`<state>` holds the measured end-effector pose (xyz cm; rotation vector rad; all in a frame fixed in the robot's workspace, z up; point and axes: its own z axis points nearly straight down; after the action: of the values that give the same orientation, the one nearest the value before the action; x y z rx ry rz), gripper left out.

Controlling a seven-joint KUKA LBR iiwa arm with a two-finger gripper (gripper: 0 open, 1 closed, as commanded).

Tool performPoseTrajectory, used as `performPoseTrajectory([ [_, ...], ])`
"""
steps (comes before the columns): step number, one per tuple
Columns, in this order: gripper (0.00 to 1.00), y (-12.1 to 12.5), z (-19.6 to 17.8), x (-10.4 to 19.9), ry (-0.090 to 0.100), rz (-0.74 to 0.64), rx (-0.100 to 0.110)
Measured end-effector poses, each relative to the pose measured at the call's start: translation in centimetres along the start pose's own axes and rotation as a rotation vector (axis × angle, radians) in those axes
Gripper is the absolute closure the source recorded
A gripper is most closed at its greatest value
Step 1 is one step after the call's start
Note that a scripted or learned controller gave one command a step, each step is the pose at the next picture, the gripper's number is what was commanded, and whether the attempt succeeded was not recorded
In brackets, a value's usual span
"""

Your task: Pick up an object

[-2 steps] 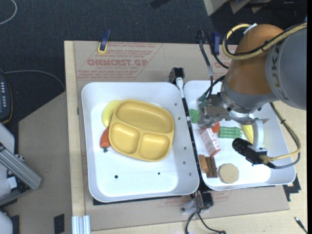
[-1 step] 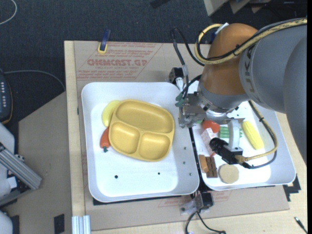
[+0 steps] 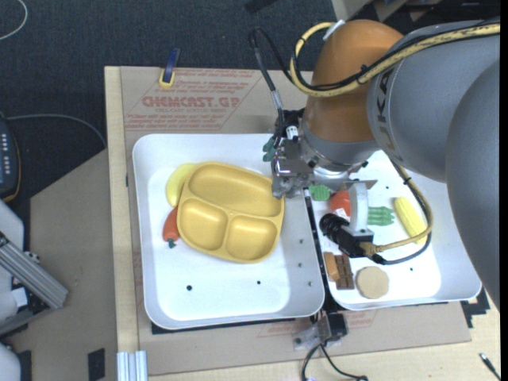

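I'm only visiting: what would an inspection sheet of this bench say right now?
Surface: left bin and right bin, white, on a printed board.
Job's things: yellow divided plate, yellow piece, red pepper in left bin; corn, round biscuit, brown block in right.
Clutter: blue clamp on the board.
Grippers: gripper near the bins' shared wall, beside the plate.
Cables: black cables above the wrist.
Surroundings: dark carpet.

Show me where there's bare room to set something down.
The left bin has bare floor along the near side, below the yellow plate. The right bin is crowded: corn, round biscuit, brown block, with the gripper at the divide.
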<state>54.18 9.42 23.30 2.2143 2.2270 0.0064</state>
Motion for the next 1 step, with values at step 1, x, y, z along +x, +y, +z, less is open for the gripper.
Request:
performPoseTrajectory([
  [1, 1.0, -0.12, 0.49, 0.41, -0.002, 0.005, 0.006],
])
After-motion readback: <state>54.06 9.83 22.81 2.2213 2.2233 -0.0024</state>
